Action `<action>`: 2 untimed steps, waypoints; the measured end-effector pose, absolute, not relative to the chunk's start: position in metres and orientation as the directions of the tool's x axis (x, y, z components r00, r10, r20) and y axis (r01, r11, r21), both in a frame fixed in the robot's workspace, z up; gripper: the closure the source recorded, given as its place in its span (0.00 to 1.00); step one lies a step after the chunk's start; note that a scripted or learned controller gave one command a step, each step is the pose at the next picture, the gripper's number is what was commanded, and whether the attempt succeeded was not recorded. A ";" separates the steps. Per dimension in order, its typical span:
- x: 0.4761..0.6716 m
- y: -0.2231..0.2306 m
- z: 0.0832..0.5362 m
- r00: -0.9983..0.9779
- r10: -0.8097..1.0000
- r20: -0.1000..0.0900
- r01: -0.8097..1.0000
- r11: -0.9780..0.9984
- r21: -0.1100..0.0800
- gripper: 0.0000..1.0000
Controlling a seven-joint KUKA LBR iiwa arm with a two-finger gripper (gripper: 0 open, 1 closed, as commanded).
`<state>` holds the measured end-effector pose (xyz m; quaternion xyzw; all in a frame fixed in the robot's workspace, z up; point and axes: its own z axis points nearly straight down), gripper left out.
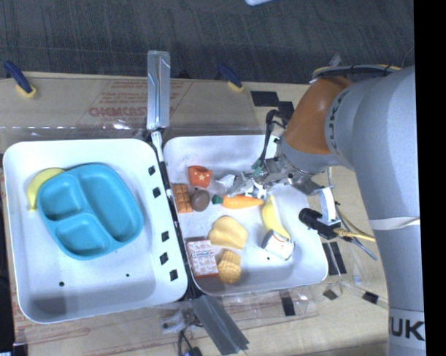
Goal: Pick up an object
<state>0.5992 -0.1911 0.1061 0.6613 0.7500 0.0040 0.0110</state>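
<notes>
My gripper (241,184) is low in the right bin (314,265), reaching in from the right under the orange wrist band. It hovers just above an orange carrot (242,202) and right of a red box (199,176). A brown ball (200,201) and a waffle-like orange piece (182,198) lie to its left. A yellow banana (272,216), a white cup (279,245), a pale yellow lump (228,232), a corn cob (229,267) and a pink carton (202,257) lie nearer the front. I see nothing between the gripper's tips.
The left bin (22,290) holds a blue divided plate (89,207) with a yellow banana (40,183) poking out behind it. A metal divider (158,88) stands between the bins at the back. The big grey arm (375,154) covers the right side.
</notes>
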 end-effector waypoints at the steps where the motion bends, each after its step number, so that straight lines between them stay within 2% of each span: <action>1: 0.569 -0.179 0.104 -0.129 0.992 -0.007 0.991 0.129 0.019 0.00; 2: 0.555 -0.163 0.092 -0.199 0.980 0.002 0.980 0.199 -0.002 0.00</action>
